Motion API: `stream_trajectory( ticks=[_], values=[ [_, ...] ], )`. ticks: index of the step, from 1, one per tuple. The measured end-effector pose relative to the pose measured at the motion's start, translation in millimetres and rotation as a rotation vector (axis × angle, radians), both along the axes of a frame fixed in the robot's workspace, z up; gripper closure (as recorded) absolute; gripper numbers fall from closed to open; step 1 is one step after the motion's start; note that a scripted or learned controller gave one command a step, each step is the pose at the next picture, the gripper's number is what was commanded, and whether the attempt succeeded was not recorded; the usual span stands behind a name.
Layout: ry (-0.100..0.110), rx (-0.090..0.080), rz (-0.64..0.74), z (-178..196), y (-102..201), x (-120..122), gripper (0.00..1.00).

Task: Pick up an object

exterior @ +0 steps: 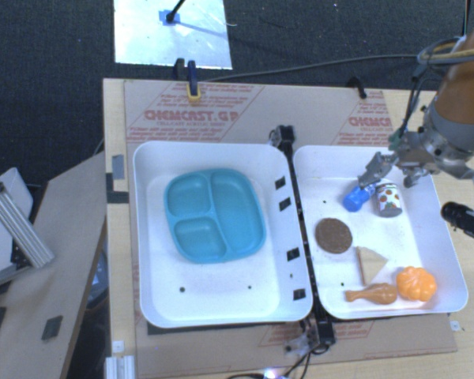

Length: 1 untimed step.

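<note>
My gripper [394, 174] hangs over the back of the right bin [457, 268], its fingers spread apart. One grey finger [376, 167] points down at a small blue object [354, 199]. Just below the gap between the fingers sits a white cup-like toy with brown spots [389, 200]; it is not gripped. Nearer the front lie a brown round cookie [332, 235], a tan wedge [370, 263], a toy drumstick [371, 294] and an orange pumpkin [415, 283].
The left bin [154, 290] holds a blue divided plate [215, 215]. A black hinge strip [295, 227] runs between the two bins. The arm's grey and orange body [462, 101] rises over the right bin's far right corner.
</note>
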<state>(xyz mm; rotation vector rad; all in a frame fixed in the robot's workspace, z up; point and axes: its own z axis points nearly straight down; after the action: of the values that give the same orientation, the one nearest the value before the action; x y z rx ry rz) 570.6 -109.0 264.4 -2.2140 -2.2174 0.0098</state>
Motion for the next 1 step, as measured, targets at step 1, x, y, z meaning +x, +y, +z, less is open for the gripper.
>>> stream_trajectory(
  ticks=[1],
  values=[
    [-0.011, -0.001, 0.002, 6.3, 0.3, 2.0, 0.00]
  ],
)
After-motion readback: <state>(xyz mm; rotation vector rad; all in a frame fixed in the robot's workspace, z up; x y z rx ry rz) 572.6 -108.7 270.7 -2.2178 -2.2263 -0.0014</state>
